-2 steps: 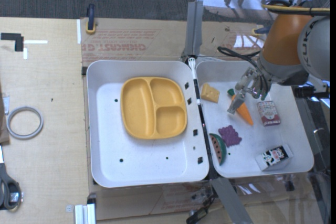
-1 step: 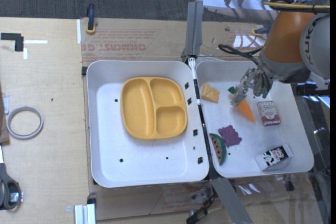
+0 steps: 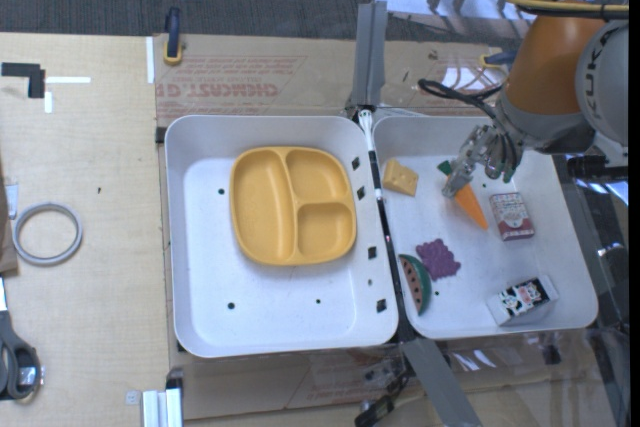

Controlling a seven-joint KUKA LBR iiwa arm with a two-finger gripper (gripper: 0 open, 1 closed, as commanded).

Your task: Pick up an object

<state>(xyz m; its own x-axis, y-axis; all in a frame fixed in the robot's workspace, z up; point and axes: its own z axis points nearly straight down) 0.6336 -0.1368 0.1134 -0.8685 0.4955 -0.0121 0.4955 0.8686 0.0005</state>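
Observation:
My gripper [image 3: 466, 173] hangs over the back of the right bin [image 3: 560, 315], below the orange-banded wrist [image 3: 545, 65]. Its tip is right at the green-topped upper end of an orange toy carrot [image 3: 471, 206] that lies on the bin floor; whether they touch is unclear. Close to the carrot's right is a small red and white carton [image 3: 511, 216]. A yellow cheese wedge [image 3: 401, 178] lies to the left. Purple grapes [image 3: 438, 258], a watermelon slice [image 3: 415, 282] and a cow-patterned milk carton [image 3: 523, 297] sit nearer the front.
The left bin [image 3: 200, 315] holds a yellow divided plate [image 3: 293, 205]. A grey divider [image 3: 378, 205] runs between the bins. On the bench at the left lie a tape ring [image 3: 45, 233] and scissors [image 3: 15, 370].

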